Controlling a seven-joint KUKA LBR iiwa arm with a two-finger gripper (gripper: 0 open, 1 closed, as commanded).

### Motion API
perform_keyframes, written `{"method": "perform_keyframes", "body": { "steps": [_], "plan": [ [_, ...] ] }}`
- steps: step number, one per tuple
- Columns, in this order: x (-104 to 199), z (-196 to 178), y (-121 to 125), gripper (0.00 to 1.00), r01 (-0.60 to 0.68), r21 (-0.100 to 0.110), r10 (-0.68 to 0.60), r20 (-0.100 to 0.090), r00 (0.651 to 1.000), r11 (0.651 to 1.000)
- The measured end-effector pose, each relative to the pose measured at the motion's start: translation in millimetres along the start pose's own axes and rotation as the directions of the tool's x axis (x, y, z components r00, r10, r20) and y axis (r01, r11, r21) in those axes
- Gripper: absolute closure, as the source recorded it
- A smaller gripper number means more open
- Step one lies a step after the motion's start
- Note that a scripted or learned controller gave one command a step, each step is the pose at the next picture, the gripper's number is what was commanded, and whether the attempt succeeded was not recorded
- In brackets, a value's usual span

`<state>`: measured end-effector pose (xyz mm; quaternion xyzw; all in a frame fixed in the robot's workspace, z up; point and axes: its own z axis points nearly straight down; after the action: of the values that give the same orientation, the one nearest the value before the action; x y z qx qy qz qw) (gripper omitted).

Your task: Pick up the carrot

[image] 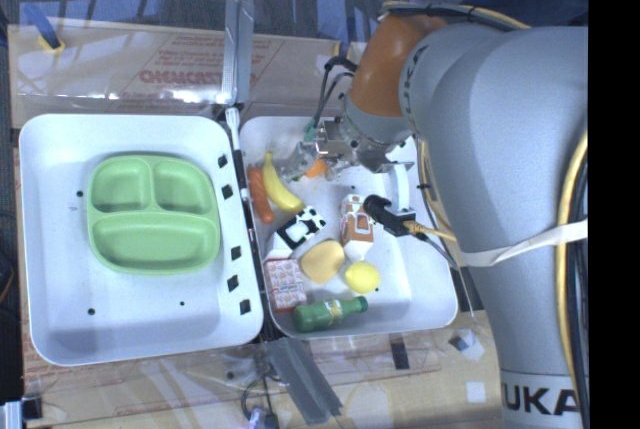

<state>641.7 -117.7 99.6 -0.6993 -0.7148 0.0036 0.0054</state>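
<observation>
white bins sit side by side, the green tray (pixel 152 212) left, the carrot (pixel 259 194) lying against the right bin's (pixel 430 302) left wall beside the banana (pixel 279 185), gripper (pixel 318 154) low nearby, grip unreadable.

The carrot (pixel 260 195) is a slim orange piece lying flat on the floor of the right bin (pixel 425 312), hard against that bin's left wall. Its long axis runs roughly along the wall, from the far end toward the near end, with a slight tilt. A yellow banana (pixel 280 187) lies just beside it on the side away from the wall, crossing over part of its upper length, so only its wall-side edge and lower end show clearly.
</observation>
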Motion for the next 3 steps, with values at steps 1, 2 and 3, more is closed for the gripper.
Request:
{"method": "perform_keyframes", "body": {
  "steps": [1, 2, 3],
  "plan": [
    [58, -93, 15, 1.00, -0.325, -0.011, 0.325, -0.002, 0.946, 0.946],
    [59, -97, 18, 0.00, -0.321, -0.021, 0.321, -0.004, 0.947, 0.947],
    [11, 10, 12, 0.00, -0.022, -0.001, 0.022, 0.002, 1.000, 1.000]
  ]
}}
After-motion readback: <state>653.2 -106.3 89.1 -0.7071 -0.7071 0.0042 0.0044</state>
